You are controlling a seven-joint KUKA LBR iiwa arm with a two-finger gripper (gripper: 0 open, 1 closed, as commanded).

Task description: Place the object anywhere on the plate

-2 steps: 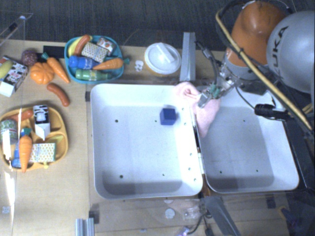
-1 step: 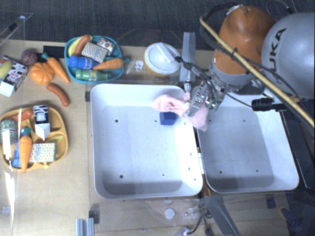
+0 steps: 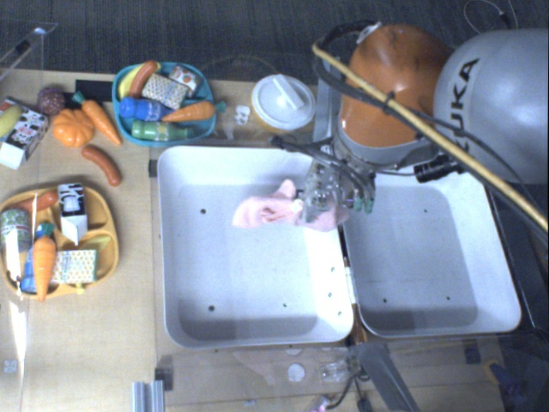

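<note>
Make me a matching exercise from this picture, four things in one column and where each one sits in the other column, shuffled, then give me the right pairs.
Things:
1. pink cloth
2. gripper
3. blue bowl
4. yellow plate

Places:
A. far left of the bench, holding toy food
B. in the left bin
C. above the divide between the two bins
D. behind the left bin's far left corner

Pairs: 1-B, 2-C, 3-D, 4-A
</note>
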